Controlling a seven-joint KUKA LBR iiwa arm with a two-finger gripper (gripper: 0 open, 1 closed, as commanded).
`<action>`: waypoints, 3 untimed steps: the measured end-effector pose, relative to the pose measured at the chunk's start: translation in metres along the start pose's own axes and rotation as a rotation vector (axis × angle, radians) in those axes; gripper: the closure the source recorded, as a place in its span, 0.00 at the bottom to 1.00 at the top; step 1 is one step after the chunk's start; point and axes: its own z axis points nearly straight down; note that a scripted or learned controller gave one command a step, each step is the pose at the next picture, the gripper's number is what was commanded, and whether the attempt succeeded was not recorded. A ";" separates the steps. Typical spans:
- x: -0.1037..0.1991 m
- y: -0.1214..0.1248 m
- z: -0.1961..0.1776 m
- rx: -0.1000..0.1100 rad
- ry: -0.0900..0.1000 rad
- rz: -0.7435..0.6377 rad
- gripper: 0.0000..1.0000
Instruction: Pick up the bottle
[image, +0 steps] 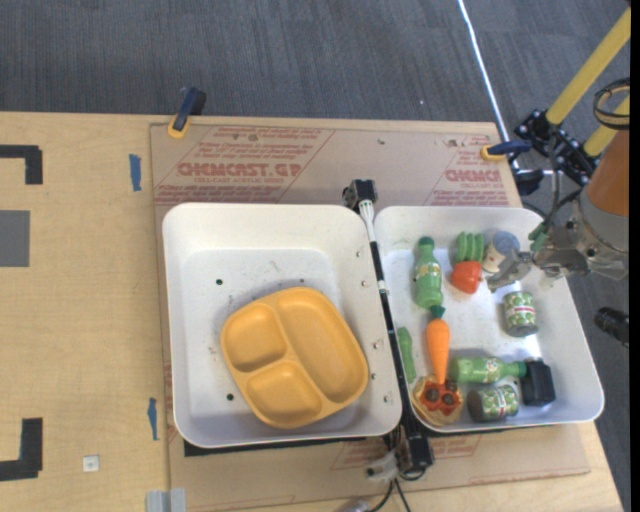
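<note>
Claw (512, 268) sits over the upper right part of the right bin (585, 395), arm coming in from the right edge. Finger state: can't tell, the tips blur into the clutter under them, nothing seen clamped between them.

Bottles: two candidates. Upright-lying green bottle (428, 272) is well to the claw's left, near the bin's left wall, cap toward the far edge. Second green bottle w/ label (486, 370) lies on its side below the claw, toward the near edge, apart from it.

Other stuff rel. to claw:
- red/orange toy veg (465, 276) just left of it, w/ green piece (468, 247) right above that
- small bluish round item (505, 243) just above-left, near touching, hard to ID
- green-label can (519, 311) directly below, close
- carrot (438, 341) below-left
- second can (495, 401) and black block (540, 383) further below, near the front wall
- small dish w/ red bits (438, 397) at the bin's near-left corner

Left bin (190, 250) is far left of the claw, holds a yellow divided plate (292, 356). Both bins rest on a cardboard sheet (240, 160) on the tabletop (70, 300).
</note>
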 end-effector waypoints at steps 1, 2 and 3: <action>0.026 0.048 0.101 0.001 0.001 0.199 0.00; 0.050 0.101 0.028 0.000 0.000 0.340 0.00; 0.071 0.072 0.099 0.001 0.000 0.481 0.00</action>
